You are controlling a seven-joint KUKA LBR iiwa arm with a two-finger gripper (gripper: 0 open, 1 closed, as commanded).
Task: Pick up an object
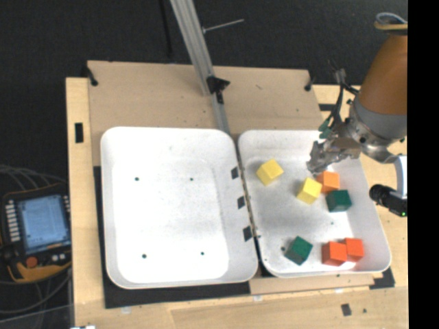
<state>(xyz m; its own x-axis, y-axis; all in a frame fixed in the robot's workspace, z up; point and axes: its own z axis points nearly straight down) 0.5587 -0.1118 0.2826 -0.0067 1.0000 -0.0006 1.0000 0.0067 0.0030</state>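
Observation:
My gripper (319, 162) hangs over the right bin (274, 142), near its upper right part, just above a yellow cube (309, 190) and an orange cube (330, 181). Nothing shows between its fingers. Another yellow cube (269, 171) lies to the left of it. A dark green cube (338, 200) sits beside the orange one. At the bin's front lie a second green cube (298, 249) and two orange cubes (335, 252) (354, 247) side by side.
The left bin (168, 204) sits beside the right one, with small black clips along the shared edge. A slanted metal rail (199, 46) rises behind the bins. A handheld screen pendant (38, 225) rests off the bench at left.

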